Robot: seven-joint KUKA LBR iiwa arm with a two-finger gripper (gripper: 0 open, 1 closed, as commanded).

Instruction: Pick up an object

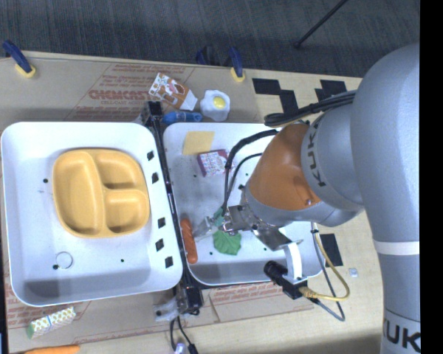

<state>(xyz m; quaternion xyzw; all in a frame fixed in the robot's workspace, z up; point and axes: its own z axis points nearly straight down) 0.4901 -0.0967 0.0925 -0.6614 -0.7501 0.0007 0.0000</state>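
My gripper (220, 225) hangs low in the right bin (207, 271), near its front left part, below the arm's orange band. A green leafy piece (228, 243) lies right beneath and beside it, partly covered by it. Against the bin's left wall lies an orange sausage-shaped item (188, 241). Farther back in the same bin are a yellow cheese slice (198, 141) and a small purple-and-white packet (212, 161). The arm hides the right half of this bin.
The left bin (18, 198) holds a yellow compartment tray (101, 192). Behind the bins on the bench lie a small carton (167, 89), a blue item (181, 116) and a fried-egg toy (215, 104). A wrapped packet (52, 321) lies at the front left. Cables (325, 286) trail at the front right.
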